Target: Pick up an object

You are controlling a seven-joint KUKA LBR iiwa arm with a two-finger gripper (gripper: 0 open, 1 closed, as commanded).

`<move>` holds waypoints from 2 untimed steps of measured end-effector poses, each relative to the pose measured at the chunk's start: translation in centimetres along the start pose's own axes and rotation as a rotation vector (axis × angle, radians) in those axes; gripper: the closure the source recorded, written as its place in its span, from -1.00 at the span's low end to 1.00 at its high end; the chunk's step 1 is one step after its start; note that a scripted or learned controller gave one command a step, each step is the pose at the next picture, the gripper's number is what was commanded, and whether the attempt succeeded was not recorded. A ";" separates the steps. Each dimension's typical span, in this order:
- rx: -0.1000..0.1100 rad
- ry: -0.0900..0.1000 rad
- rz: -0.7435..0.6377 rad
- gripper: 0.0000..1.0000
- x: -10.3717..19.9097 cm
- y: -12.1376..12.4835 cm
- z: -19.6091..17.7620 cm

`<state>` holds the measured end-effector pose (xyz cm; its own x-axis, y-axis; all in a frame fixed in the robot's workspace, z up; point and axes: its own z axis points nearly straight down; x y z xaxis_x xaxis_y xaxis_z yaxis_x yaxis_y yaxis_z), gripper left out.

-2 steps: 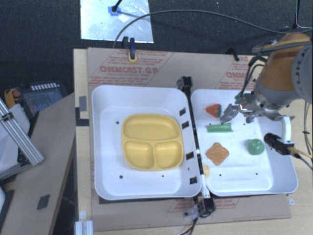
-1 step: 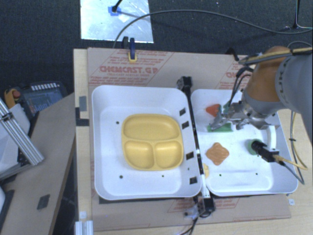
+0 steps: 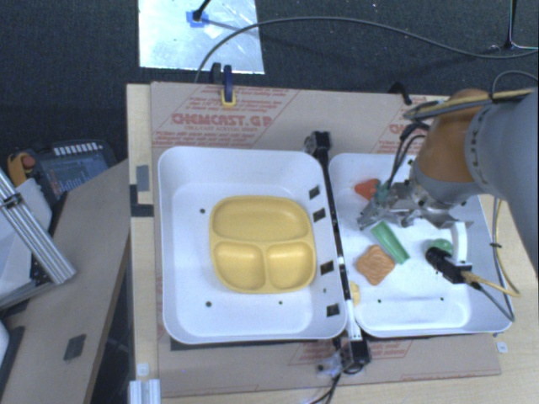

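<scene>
- Two white bins: left bin, right bin.
- One yellow divided tray (three compartments).
- One green block, one orange waffle piece, one red piece.
- Jaws' state: cannot tell.

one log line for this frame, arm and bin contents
arm: over right bin | near: green block, red piece, orange piece | left bin: yellow tray

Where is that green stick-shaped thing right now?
The green stick-shaped block lies in the right-hand shallow white bin, just below the robot's hand, with the orange waffle-like piece beside it on its lower left.
</scene>
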<state>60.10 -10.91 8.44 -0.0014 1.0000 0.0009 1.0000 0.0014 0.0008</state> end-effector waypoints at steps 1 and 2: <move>-0.003 -0.002 -0.001 1.00 -0.1 0.1 -1.2; -0.006 -0.002 0.002 1.00 -0.8 -0.5 -6.6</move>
<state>59.60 -11.72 15.07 0.0008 1.0000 -0.0016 1.0000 -0.0008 0.0065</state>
